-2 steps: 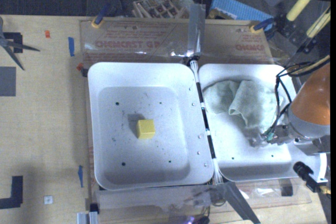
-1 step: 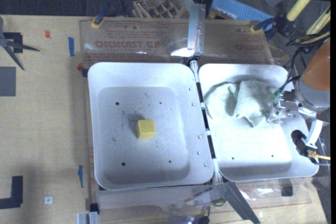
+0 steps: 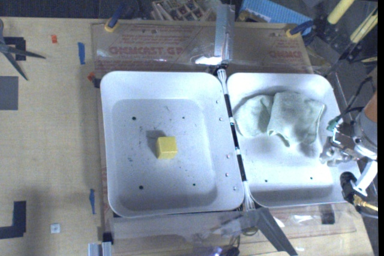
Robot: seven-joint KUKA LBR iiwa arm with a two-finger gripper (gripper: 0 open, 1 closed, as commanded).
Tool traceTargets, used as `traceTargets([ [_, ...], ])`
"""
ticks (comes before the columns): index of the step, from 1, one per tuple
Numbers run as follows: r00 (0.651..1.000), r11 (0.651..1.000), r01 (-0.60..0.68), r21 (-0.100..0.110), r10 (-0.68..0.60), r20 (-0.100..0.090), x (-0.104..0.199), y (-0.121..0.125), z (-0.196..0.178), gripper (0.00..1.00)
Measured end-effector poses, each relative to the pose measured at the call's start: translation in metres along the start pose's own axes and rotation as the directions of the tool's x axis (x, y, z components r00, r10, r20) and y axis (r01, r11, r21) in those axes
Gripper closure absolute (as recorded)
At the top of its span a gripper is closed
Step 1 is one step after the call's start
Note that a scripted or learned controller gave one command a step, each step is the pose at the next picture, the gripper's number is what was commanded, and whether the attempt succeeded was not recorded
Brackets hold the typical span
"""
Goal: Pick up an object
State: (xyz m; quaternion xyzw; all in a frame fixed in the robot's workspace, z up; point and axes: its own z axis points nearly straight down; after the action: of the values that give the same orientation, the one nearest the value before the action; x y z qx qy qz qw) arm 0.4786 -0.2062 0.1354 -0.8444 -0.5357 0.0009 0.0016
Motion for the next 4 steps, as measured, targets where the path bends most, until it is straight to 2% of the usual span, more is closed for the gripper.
traceTargets([
  [3, 1.000, 1.000, 0.001, -0.001, -0.001, 0.004, -0.001, 0.001, -0.029, 1.00],
  [4, 0.942, 0.942, -0.335, -0.002, 0.335, 0.000, 0.063, 0.029, 0.003, 1.00],
])
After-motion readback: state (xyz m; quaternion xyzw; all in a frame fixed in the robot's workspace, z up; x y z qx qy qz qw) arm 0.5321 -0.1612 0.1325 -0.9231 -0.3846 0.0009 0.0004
